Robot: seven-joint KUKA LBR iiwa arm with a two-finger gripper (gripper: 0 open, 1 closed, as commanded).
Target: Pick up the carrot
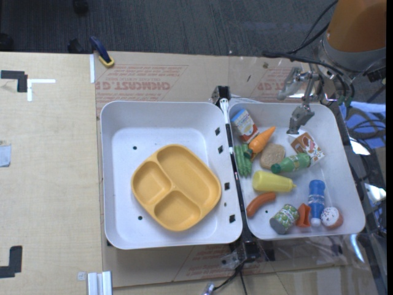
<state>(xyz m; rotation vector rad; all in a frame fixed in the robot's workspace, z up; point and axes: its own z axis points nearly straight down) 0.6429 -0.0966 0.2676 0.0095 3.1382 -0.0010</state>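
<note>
The carrot [262, 139] is orange and tapered, lying at a slant in the upper left part of the right bin [350, 183]. Its thick end touches a round tan cookie [272, 155], and a small can [244, 121] sits just up-left of it. My gripper [300, 114] hangs over the bin's upper middle, to the right of the carrot and a little above it, apart from it. Nothing shows in the gripper. The grey arm with its orange band [359, 11] comes in from the top right.
Around the carrot lie green beans [244, 161], a green bottle [291, 163], a snack packet [307, 146], a yellow piece [273, 181], a sausage [261, 203], a blue bottle [316, 198] and a green can [284, 219]. The left bin [116, 165] holds a yellow divided plate [176, 186].
</note>
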